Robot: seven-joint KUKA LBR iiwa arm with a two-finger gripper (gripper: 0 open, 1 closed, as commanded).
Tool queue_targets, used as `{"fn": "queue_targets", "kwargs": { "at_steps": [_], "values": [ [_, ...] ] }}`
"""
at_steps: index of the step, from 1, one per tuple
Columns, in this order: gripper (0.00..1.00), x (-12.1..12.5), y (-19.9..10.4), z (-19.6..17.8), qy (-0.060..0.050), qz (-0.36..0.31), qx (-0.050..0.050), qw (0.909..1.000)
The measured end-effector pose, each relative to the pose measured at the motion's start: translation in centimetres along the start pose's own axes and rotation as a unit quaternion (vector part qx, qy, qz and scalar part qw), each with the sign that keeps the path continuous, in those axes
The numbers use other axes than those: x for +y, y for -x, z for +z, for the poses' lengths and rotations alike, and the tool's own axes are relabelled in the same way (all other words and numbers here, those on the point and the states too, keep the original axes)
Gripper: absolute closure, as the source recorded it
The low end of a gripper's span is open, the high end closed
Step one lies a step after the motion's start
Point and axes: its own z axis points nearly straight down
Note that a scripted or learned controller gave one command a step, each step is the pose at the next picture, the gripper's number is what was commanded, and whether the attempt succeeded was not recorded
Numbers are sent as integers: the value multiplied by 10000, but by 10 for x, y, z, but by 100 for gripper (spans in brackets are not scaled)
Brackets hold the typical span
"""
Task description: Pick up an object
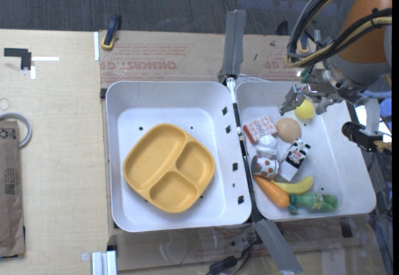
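A small round yellow plastic ball (pixel 304 109) is seen clamped between the fingers of the grey two-finger gripper (pixel 302 103). It is held above the right white bin (pixel 349 168), clear of the toys heaped there.

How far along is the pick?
Done: the gripper is over the right bin and a small yellow ball-like object sits between its fingers, seemingly raised. Left: carrying it clear. The carrot, banana and green bottle lie in the bin; the yellow divided plate is in the left bin.
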Motion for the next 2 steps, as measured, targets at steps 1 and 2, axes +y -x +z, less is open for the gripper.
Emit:
{"fn": "queue_targets", "kwargs": {
  "at_steps": [1, 2],
  "values": [
    [0, 34, 50, -1, 8, 465, -11, 9989],
    [0, 73, 86, 50, 9, -154, -14, 9999]
  ]
}}
